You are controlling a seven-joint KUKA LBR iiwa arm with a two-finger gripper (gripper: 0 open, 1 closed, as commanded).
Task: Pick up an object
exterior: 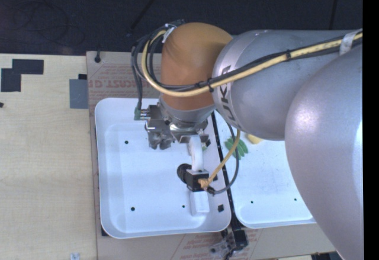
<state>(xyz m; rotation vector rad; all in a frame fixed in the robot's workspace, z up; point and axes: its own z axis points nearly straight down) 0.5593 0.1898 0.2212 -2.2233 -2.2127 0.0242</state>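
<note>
Gripper (159,139) sits low over the left shallow white plastic bin (112,205), toward its back half. Released or clenched: can't tell, the wrist blocks the view from above. Nothing visibly grasped.

Nearest the camera: front rims of the left bin and the right shallow white plastic bin (278,208), side by side, touching along the middle seam.

Candidate pick items are in the right bin, just across the seam from the gripper: a small green leafy-looking piece (232,147) with a small yellow piece (254,139) beside it. Both are partly hidden under the grey arm (278,93), so exact shapes are unclear. Gripper is apart from both.

Further back: the orange wrist band (189,60) above the gripper, then the brown cardboard sheet with red print (112,78) under the bins. Pale wooden benchtop (41,152) lies to the left, with a grey square patch (77,93) and a black stepped patch (22,70) near its far edge.
</note>
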